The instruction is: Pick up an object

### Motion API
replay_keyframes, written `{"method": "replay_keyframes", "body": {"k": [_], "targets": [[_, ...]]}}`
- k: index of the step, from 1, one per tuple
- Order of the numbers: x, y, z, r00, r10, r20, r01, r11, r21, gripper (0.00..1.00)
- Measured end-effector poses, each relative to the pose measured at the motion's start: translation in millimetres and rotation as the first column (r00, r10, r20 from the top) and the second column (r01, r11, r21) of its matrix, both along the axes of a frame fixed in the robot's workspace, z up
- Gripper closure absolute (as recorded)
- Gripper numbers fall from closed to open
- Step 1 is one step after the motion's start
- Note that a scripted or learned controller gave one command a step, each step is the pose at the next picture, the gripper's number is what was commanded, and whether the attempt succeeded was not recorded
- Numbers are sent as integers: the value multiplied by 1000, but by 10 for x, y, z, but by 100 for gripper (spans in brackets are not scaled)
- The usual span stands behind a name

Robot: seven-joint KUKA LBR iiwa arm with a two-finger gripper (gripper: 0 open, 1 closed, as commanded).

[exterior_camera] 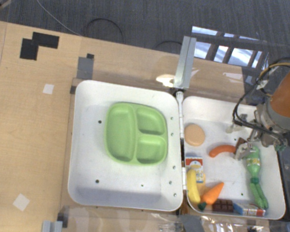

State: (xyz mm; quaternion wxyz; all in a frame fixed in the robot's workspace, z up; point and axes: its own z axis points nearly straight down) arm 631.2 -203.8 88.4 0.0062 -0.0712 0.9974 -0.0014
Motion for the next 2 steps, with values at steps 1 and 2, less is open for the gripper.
{"method": "replay_keyframes", "body": {"k": [1, 2], "targets": [[-60, 4, -9, 1000, -12, -2, 12, 1000, 1, 0], [17, 5, 5, 999, 39, 0, -39, 999, -1, 0]]}}
